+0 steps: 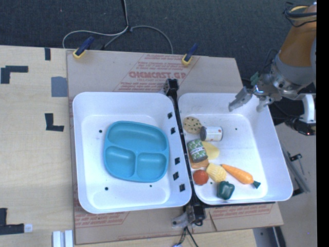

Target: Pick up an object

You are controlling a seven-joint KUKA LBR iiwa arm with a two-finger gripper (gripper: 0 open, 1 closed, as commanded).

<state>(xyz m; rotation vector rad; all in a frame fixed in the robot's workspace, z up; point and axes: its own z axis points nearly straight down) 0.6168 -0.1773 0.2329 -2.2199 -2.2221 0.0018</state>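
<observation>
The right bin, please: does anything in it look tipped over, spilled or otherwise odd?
Only one thing stands out: the small can in the right bin lies on its side beside the cookie. The carrot and other toy foods lie loose, with nothing spilled or visibly damaged.

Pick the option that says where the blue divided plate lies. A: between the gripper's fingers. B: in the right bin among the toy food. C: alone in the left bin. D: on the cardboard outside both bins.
C: the blue divided plate lies flat in the left bin, while the toy foods, such as the carrot, sit in the right bin.
</observation>
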